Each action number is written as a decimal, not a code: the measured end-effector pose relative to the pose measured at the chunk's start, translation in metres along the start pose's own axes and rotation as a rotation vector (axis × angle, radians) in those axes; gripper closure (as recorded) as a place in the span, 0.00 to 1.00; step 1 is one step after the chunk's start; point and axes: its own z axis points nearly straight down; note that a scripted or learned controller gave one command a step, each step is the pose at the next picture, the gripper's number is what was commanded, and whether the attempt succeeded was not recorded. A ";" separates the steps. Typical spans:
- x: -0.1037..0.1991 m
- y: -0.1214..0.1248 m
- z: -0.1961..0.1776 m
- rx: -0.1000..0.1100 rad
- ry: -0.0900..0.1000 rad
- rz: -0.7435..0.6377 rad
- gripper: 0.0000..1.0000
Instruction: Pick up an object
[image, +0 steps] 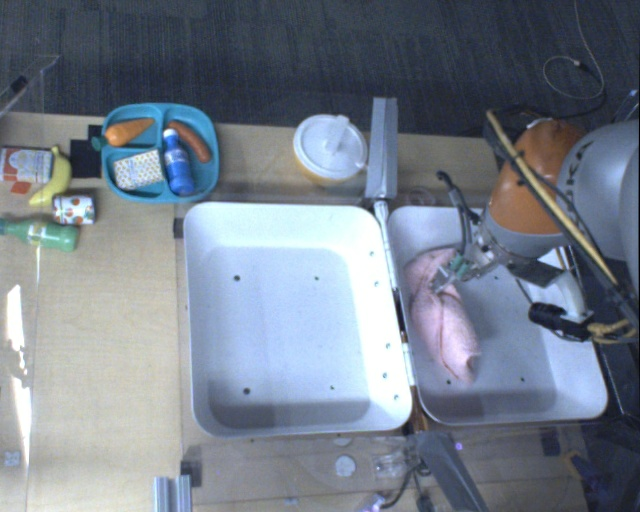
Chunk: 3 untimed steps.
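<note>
A long, soft pink object (447, 322) lies in the right bin (530, 375), against its left wall. The arm, grey with an orange band (530, 190), reaches in from the right. My gripper (457, 269) points down at the upper end of the pink object and seems to touch its top. The gripper's tip is small and dark against the pink, so its state is unclear.
The left bin (205, 330) sits beside the right one. Behind the bins stand a blue divided plate (203, 135) of toy food and a white lidded cup (330, 148). A banana (55, 178), a can (73, 209) and a green bottle (40, 234) lie far left. A black cable (560, 322) hangs over the right bin.
</note>
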 end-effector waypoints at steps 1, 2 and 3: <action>0.000 0.000 0.000 0.000 0.000 0.000 0.00; 0.021 -0.046 0.010 0.005 0.001 0.019 0.00; 0.021 -0.042 -0.002 -0.003 -0.003 0.019 1.00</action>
